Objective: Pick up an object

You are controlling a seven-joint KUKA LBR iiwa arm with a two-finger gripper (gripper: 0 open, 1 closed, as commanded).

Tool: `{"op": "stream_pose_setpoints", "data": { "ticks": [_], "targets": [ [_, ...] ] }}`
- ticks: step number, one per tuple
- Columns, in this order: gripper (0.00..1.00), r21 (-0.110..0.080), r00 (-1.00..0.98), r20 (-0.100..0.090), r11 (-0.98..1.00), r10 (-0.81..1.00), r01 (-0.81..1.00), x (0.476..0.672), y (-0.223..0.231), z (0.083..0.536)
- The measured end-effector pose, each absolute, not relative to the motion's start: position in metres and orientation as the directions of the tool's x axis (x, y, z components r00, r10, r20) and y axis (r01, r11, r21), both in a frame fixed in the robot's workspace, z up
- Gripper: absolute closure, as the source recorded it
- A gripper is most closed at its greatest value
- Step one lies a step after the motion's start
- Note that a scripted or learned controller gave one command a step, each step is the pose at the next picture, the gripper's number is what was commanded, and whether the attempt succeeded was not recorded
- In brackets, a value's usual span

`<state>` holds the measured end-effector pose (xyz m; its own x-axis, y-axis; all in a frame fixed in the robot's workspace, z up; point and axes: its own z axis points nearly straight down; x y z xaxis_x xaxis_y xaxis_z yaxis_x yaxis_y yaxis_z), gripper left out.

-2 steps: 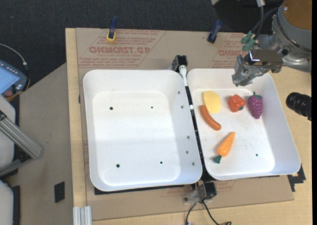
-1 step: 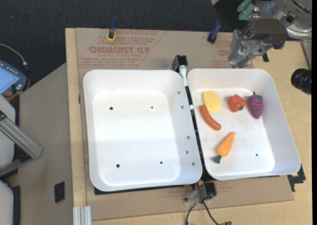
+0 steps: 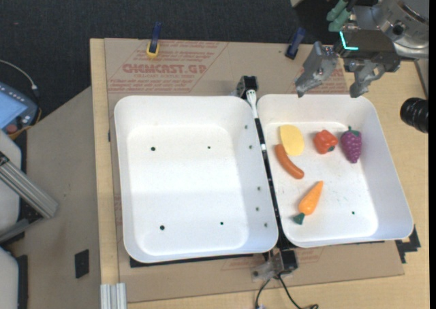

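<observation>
Five toys lay in the right bin (image 3: 392, 185); my gripper (image 3: 335, 82) hovered beyond its far rim | fingers apart, nothing held, ready to descend

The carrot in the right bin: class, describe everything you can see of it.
The carrot is a small toy, glossy like plastic, with an orange body and a dark green stub at its lower end. It lies flat and slanted on the floor of the right bin, tip toward the upper right. It touches no other item; the sausage lies above it, apart.

Hand (image 3: 336, 77) raised, fingers spread apart
</observation>
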<state>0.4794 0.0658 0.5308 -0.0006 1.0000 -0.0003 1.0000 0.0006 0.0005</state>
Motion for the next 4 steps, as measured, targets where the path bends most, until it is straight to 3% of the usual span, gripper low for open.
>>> {"op": "stream_pose_setpoints", "data": {
  "ticks": [1,2,3,4],
  "targets": [
    [0.00,-0.014,-0.008,-0.002,0.008,1.000,1.000,0.536,0.156,0.407],
    [0.00,-0.018,-0.007,-0.004,0.007,1.000,1.000,0.520,0.220,0.262],
    [0.00,0.001,0.006,0.001,-0.006,1.000,1.000,0.548,0.170,0.082],
    [0.00,0.020,-0.004,0.008,0.003,1.000,1.000,0.574,0.212,0.374]
  ]
}}
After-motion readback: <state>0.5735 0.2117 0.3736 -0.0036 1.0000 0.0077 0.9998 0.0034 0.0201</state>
